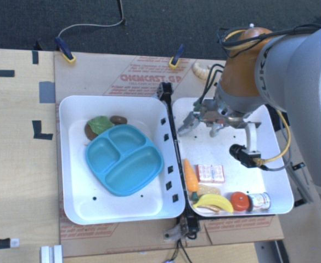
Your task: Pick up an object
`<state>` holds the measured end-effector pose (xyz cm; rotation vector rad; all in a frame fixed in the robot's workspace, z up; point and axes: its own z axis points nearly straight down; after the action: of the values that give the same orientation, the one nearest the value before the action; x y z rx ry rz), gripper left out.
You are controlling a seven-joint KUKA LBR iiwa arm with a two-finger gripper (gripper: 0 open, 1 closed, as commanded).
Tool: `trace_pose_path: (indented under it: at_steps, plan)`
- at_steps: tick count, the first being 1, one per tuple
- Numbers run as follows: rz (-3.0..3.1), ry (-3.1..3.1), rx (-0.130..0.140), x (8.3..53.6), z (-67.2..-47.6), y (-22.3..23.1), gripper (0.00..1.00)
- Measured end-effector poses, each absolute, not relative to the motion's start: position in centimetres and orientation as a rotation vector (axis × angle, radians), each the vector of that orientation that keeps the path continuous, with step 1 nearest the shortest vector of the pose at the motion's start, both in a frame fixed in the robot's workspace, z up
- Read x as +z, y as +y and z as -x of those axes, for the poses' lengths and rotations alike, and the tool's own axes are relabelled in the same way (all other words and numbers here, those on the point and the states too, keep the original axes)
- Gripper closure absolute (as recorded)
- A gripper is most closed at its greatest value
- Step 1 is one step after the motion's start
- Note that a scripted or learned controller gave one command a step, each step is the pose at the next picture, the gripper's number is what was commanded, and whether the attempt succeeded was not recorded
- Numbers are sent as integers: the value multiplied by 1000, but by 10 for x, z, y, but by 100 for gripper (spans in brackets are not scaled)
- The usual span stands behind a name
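The gripper (189, 123) hangs over the right bin (275, 147), fingers apart, holding nothing; the carrot (190, 175) lies nearer to the camera, its length running near-to-far.

- We count two white bins: the left bin (72, 163) and the right bin (278, 171).
- One blue divided plate (124, 159).
- One green leafy piece (100, 125), with two brown pieces (118, 119) by it.
- One carrot (190, 175), below the jaws.
- One banana (215, 203).
- One tomato (240, 201).
- One small can (260, 201).
- One red-and-white packet (210, 173).
- One tan piece (208, 190).
- Two yellow-and-blue clamps (65, 50).
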<state>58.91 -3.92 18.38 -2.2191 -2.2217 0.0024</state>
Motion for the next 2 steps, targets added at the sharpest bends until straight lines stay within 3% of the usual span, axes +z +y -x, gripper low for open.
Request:
trace_pose_path:
  at_steps: [2]
  plan:
    - [2219,-2222,2,184,-589,-39,0]
